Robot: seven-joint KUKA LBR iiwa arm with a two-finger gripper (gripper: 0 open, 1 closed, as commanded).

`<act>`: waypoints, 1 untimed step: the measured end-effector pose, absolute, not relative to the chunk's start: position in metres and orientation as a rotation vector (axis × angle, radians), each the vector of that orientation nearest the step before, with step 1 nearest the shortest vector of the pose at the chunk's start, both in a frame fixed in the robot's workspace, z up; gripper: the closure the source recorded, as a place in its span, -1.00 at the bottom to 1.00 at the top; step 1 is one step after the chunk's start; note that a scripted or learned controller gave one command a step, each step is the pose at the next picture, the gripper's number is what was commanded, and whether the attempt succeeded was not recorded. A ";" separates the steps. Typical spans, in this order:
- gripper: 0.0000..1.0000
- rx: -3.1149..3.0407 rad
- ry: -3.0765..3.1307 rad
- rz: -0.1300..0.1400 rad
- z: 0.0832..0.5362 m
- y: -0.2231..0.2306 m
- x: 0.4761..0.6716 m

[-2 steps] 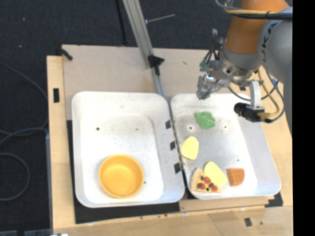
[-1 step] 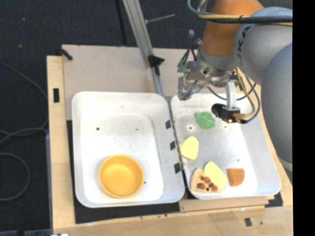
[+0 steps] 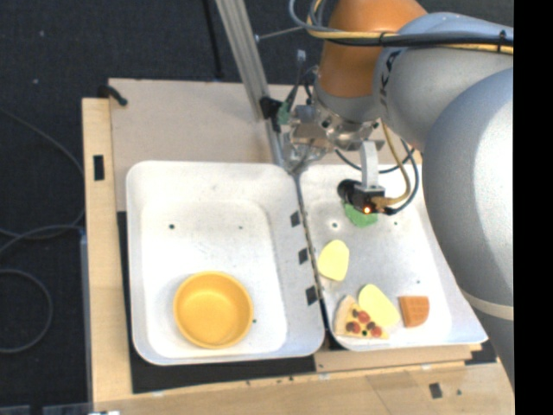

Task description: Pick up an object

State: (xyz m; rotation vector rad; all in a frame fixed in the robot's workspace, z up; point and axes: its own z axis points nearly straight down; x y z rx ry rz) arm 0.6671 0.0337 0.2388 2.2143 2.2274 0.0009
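- Green piece lies flat at the back of the right bin. It is probably the target, being the closest item.
- End effector hangs over the back of the wall between the bins, near the piece but apart from it, on its camera-left.
- How far it is open: cannot tell. Nothing visibly held.
- Pale yellow piece, pizza slice and orange block lie loose towards the front, spaced for access.
- Yellow bowl sits upright in the left bin.

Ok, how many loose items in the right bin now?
5: a green piece at the far end, a pale yellow piece mid-bin, and a second yellow piece, a pizza slice and an orange block at the near end. The arm may hide more.
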 end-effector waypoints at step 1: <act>1.00 2.213 2.228 0.003 0.232 0.090 0.680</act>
